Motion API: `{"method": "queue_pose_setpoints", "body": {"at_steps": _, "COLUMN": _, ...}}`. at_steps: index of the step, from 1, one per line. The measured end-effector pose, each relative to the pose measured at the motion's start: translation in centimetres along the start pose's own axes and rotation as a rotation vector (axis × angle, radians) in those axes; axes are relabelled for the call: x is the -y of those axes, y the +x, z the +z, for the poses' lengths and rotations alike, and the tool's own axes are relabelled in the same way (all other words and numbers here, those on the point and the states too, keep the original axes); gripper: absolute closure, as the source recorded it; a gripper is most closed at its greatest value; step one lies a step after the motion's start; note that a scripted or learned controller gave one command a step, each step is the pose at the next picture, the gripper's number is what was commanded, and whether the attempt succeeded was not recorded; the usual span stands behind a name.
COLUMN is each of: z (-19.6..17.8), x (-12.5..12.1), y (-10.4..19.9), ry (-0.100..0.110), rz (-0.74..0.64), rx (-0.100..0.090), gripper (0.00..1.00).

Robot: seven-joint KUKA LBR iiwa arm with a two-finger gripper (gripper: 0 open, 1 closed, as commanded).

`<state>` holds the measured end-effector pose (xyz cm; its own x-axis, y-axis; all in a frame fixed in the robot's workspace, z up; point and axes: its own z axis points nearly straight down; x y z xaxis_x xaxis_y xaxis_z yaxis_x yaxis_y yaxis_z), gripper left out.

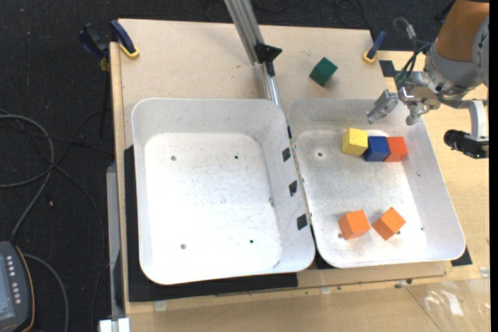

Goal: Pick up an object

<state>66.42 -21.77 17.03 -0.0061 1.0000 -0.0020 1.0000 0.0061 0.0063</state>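
While the gripper [397, 110] is held open and empty over the right bin's [440, 190] far edge, a yellow cube [354, 141], blue cube [377, 148] and orange-red cube [396, 148] are seen lined up just below.

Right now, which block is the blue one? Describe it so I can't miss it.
Look at the right-hand bin. Near its far edge three blocks sit in a tight row; the blue block is the middle one, with the yellow block on its left and an orange-red block on its right.
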Motion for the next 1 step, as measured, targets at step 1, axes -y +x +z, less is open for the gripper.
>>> {"method": "queue_pose_setpoints", "body": {"at_steps": 1, "z": 3.68, "x": 2.28, "y": 2.00, "ry": -0.005, "rz": 0.003, "rx": 0.002, "gripper": 0.00}}
